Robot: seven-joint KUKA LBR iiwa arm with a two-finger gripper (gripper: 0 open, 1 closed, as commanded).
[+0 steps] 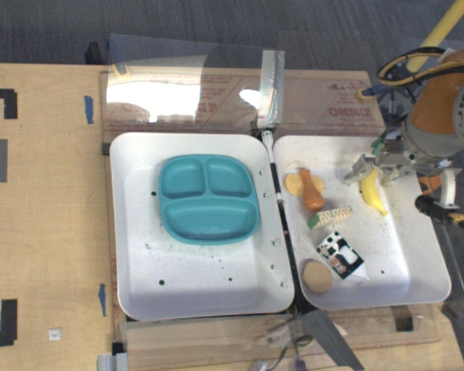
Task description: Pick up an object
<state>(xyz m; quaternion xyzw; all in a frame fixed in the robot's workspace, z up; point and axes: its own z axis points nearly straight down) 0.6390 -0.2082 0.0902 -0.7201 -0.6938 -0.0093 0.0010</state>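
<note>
My gripper (pixel 379 170) hangs over the upper right part of the right bin (pixel 425 284), its fingers spread open. A yellow banana (pixel 373 194) lies on the bin floor just below and between the fingertips, with its upper end hidden under the gripper. I cannot tell if the fingers touch it. Further left in the same bin lie an orange carrot (pixel 313 192) and a pale round slice (pixel 293 182). A small striped piece (pixel 334 216), a black-and-white box (pixel 340 254) and a tan round cookie (pixel 318 277) lie nearer the front.
The left bin (pixel 139 277) holds a teal divided plate (pixel 209 198). A clear plastic panel (pixel 185 91) stands behind the bins. Cables and a yellow hose (pixel 448 18) run along the arm at the right.
</note>
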